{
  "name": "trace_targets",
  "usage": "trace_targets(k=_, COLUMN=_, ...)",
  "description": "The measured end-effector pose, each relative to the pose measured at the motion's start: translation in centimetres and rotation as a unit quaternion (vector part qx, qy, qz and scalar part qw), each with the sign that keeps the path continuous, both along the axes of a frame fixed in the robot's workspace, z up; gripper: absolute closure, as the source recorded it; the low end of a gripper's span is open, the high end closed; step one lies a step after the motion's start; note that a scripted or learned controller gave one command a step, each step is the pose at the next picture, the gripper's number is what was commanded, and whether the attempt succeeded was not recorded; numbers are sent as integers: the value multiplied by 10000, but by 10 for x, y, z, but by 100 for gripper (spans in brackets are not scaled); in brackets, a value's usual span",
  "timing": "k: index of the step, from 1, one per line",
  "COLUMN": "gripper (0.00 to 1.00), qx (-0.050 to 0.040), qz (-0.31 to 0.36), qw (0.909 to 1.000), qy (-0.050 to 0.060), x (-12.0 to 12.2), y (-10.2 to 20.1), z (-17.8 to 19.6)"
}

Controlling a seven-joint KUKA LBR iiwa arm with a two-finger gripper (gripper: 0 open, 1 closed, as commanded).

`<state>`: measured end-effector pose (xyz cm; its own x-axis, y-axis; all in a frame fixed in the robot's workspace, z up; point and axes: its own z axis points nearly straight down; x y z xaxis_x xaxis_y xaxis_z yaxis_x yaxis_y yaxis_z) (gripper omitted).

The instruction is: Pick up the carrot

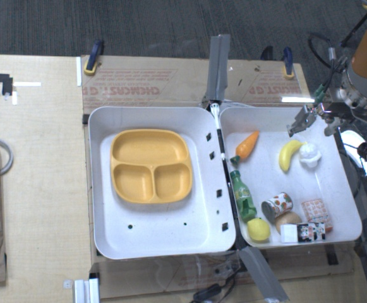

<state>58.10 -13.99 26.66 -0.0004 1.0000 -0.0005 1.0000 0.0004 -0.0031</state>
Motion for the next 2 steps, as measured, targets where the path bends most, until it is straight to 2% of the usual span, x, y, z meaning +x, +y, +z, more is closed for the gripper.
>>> trace_targets(k=1, gripper=0, qx=-7, qz=-952, qw=9955, qy=-10, x=-6, y=-23, z=2)
trace_targets(k=2, gripper=0, qx=-4, qz=-664, qw=9978, qy=2, x=35, y=27, z=-147)
